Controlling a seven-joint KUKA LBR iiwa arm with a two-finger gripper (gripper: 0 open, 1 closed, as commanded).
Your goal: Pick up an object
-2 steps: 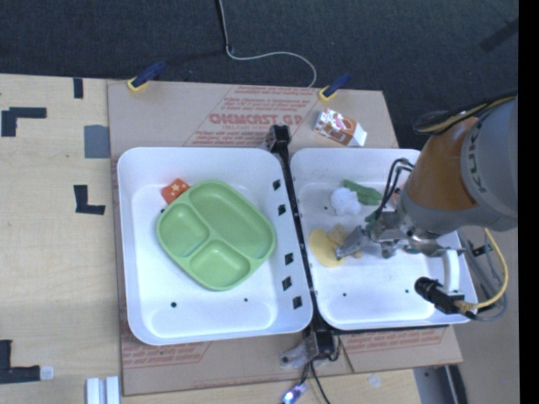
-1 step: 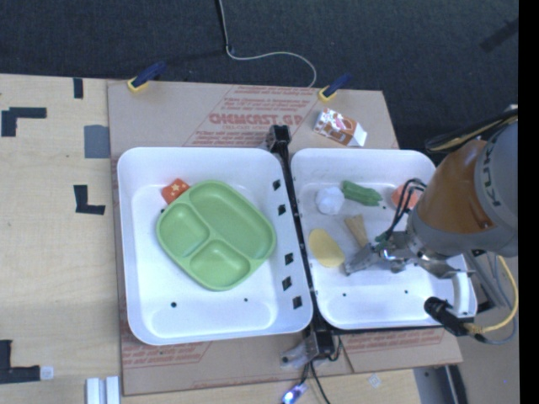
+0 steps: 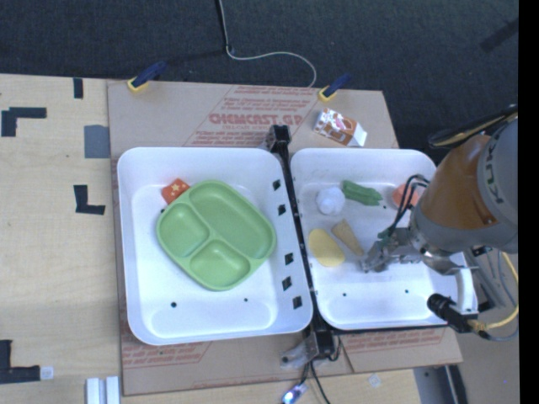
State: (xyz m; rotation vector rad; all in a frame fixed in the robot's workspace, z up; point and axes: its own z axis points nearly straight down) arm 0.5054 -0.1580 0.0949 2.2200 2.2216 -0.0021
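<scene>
The right bin (image 3: 370,310) holds a round yellow piece (image 3: 325,247), a tan wedge (image 3: 346,235), a green oblong object (image 3: 361,194), a small white round object (image 3: 329,199) and an orange object (image 3: 399,195) near the far right wall. My gripper (image 3: 376,259) is low inside this bin, just right of the tan wedge and the yellow piece. Nothing shows between its fingers from this angle. The grey arm with its orange band (image 3: 459,194) comes in over the bin's right side.
The left bin (image 3: 143,251) bears a green sectioned tray (image 3: 216,234) with a small orange-red item (image 3: 174,190) at its far left corner. A small printed packet (image 3: 339,128) lies on the cardboard behind the right bin. A black divider runs between the bins.
</scene>
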